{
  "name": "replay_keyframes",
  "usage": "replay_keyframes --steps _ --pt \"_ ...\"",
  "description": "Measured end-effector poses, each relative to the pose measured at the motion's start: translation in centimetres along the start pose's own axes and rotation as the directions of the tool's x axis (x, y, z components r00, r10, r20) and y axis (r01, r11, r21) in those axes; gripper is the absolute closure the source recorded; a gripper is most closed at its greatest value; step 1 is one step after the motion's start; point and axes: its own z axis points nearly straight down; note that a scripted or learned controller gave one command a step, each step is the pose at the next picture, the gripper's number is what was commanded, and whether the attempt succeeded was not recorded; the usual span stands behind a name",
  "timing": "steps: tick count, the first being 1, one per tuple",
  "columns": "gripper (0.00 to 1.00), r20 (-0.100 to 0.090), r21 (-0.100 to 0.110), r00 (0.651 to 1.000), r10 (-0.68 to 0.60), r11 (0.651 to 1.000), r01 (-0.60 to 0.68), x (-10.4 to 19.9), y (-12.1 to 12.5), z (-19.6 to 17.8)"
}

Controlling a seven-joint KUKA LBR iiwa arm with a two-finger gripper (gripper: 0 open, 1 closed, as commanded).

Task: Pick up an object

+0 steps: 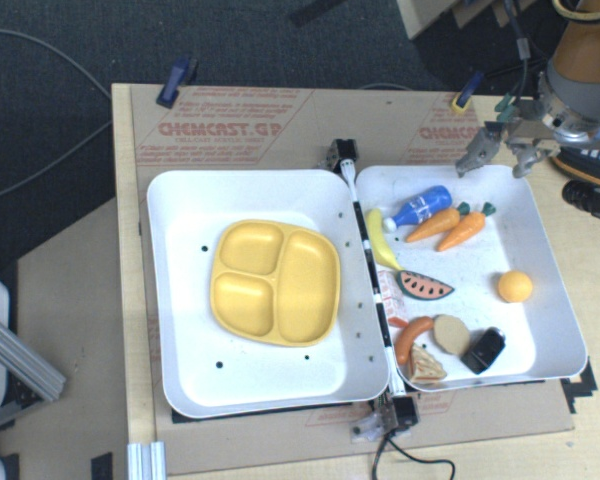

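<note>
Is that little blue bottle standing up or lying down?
Lying down. The blue bottle rests on its side in the right bin, beside two carrots.

From where I'm driving, the right bin (pixel 555 298) is the crowded one. Far end has a blue bottle (pixel 422 206) jammed against two toy carrots (pixel 448 227), with a banana (pixel 381 240) running down the left wall, so no clean way in there. Watermelon slice (pixel 424 286) sits mid-left. Near corner is a pile: sausage (pixel 408 334), tan round piece (pixel 450 333) and black block (pixel 483 350) all touching or nearly. The orange ball (pixel 515 286) stands alone with bare floor all round it, and the middle strip between carrots and ball is open. In the left bin (pixel 175 298), the yellow divided plate (pixel 276 281) hogs the centre, leaving bare margins.
</note>
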Motion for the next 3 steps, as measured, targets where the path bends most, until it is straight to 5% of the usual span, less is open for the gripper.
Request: replay_keyframes --steps 1,2,3 --pt "0.0 -0.001 0.002 1.0 -0.001 1.0 0.001 3.8 -2.1 11.2" --pt "1.0 0.001 -0.003 1.0 -0.001 1.0 0.001 3.7 -2.0 10.0" --pt "0.0 0.001 -0.002 1.0 -0.001 1.0 0.001 3.7 -2.0 10.0"
